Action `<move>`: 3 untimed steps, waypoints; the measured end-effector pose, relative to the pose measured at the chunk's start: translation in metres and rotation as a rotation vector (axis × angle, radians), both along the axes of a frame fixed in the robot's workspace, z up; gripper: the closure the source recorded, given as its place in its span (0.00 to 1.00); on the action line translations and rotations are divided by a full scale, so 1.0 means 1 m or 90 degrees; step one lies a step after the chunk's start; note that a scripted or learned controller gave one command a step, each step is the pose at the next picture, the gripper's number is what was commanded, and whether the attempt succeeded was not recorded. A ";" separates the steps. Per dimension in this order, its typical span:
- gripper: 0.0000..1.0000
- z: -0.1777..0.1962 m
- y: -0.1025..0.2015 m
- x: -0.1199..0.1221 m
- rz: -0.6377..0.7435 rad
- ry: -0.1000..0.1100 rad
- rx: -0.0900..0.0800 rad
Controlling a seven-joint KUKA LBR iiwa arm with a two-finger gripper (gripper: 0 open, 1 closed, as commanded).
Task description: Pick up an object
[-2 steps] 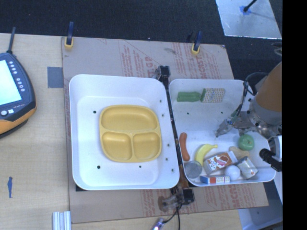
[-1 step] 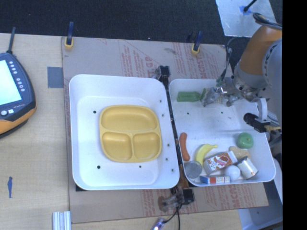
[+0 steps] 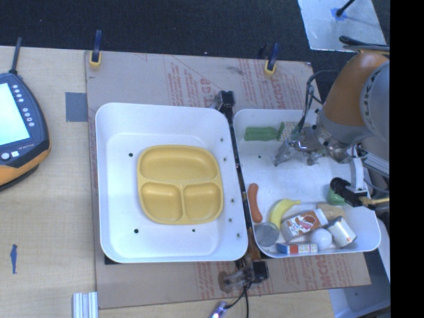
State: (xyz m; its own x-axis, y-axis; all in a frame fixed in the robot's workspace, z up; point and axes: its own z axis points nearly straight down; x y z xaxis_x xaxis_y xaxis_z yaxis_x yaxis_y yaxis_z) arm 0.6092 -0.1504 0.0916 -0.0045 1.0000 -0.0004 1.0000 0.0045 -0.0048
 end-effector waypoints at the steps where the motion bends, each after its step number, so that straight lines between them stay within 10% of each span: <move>1: 0.00 0.101 0.077 0.047 0.000 -0.002 0.001; 2: 0.00 0.015 0.028 -0.013 0.000 0.001 0.000; 3: 0.00 0.000 0.035 -0.131 0.001 0.000 0.001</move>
State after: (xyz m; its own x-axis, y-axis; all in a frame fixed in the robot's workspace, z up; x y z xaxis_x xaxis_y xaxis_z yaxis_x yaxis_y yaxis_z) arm 0.4784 -0.1157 0.0912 -0.0060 1.0000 0.0008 1.0000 0.0060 -0.0051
